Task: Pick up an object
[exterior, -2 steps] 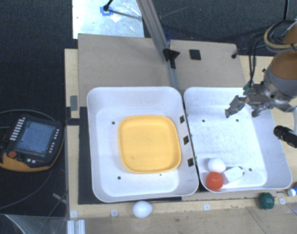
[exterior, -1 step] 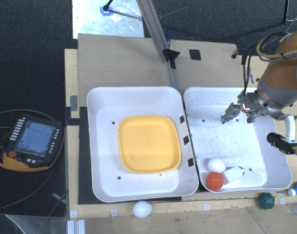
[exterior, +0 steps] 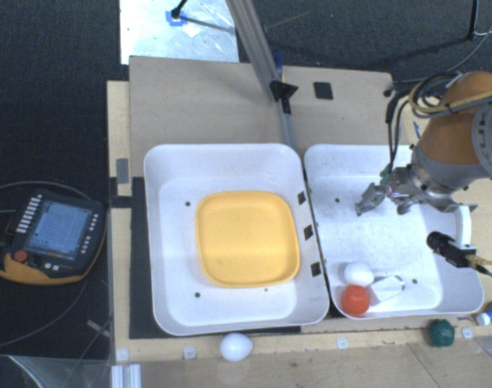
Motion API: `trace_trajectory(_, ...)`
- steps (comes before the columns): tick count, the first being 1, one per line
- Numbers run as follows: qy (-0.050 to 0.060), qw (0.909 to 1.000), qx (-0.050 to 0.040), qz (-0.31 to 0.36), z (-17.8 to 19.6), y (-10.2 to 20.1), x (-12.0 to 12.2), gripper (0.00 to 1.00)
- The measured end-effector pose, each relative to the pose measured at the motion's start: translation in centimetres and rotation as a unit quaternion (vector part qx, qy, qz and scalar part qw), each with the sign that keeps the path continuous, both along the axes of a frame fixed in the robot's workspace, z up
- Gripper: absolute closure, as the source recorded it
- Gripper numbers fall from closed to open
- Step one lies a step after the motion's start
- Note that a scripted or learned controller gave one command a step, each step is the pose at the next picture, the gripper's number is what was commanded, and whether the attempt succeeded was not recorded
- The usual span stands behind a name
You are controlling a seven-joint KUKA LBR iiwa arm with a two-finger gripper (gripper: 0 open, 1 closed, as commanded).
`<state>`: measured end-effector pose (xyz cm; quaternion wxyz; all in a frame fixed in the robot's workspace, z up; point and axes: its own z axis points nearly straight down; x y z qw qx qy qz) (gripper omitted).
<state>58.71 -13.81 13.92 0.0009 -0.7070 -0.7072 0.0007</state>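
I have my gripper hanging over the right bin, up near its far side. The two fingers look spread apart, and I see nothing between them, so it is not holding anything.

The things I could pick up sit lower in the same bin, toward the near edge from the gripper. There is a white ball and, touching it just below, a red ball. A small clear thing lies right beside them, but I cannot tell what it is.

Far off to the gripper's left, in the other bin, lies a flat yellow plate.

I think I am in the reaching step. Nothing is grabbed yet. Next, I need to move the gripper toward the near corner of its bin, get it right over one ball, and go down with the fingers on each side of it. The balls are round and touch each other, so one may roll away when I close.
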Motion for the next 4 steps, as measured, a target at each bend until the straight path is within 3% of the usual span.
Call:
trace_trajectory(1, -0.002, 1.0000, -0.0003, 0.000, 1.2, 0.0, 0.1, 1.00)
trace_trajectory(2, -0.003, 1.0000, -0.0004, 0.000, 6.9, 0.8, -0.2, 1.00)
trace_trajectory(3, -0.003, 1.0000, -0.0004, 0.000, 10.2, 0.8, -0.1, 1.00)
trace_trajectory(4, -0.001, 1.0000, 0.0003, 0.002, 9.1, 5.5, -1.1, 1.00)
